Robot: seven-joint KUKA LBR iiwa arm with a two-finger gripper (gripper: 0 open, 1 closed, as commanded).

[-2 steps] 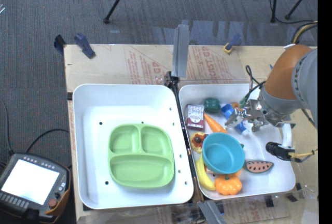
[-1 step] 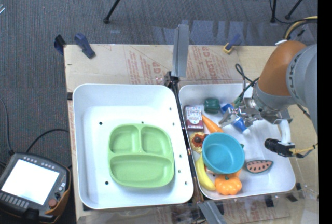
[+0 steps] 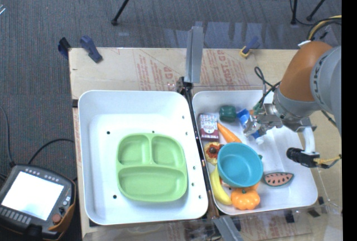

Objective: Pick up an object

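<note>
Nearest you, along the front of the right bin, the orange toy pumpkin and the yellow banana are crowding against the blue bowl, with the watermelon slice lying just beside it on open floor. You're looking at a tight pile here, so any descent onto the bowl is risking a finger landing on its rim and tipping it over its neighbours. A little farther back, the carrot is leaning on the bowl's edge next to the small red carton; nudge one and the other is likely shifting too. Farther still, the gripper is hovering low over the back of the bin, right at a small blue object beside the dark green piece. You can't tell from this angle whether it's spread or pinching anything, so don't be counting that blue piece as held. The left bin, with its green divided plate, is sitting well apart from all this.
</note>
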